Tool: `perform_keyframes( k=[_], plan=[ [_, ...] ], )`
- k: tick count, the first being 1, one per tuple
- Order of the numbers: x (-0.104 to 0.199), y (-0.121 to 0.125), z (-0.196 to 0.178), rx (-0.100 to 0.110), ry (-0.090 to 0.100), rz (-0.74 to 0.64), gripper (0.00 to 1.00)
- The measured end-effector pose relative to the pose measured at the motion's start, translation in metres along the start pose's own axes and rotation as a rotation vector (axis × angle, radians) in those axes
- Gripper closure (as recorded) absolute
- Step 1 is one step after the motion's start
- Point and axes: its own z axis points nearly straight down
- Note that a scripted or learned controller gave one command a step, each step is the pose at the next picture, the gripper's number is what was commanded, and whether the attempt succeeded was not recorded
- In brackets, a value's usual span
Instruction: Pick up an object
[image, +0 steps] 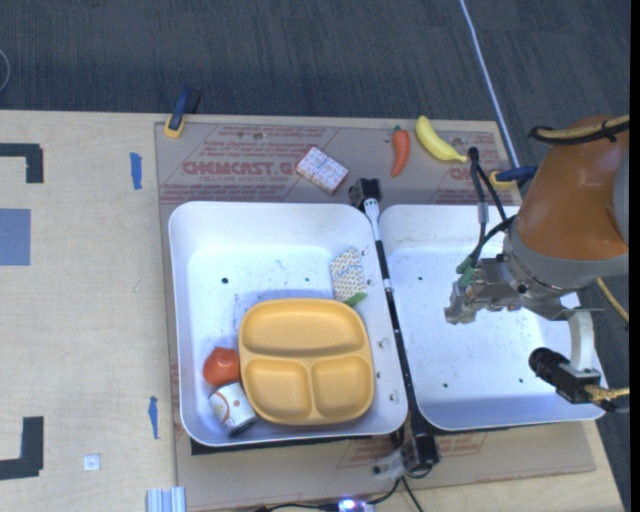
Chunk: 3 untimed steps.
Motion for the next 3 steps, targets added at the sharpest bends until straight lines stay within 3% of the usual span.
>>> perform_keyframes(
  k=[1, 2, 3],
  plan=[
    [0.096, -0.016, 0.010, 0.000, 0.001, -0.001, 1.00],
    [0.047, -0.015, 0.043, 0.000, -0.001, 0.003, 1.00],
    [-0.011, 0.005, 0.043, -0.004, -0.002, 0.003, 1.00]
  ],
)
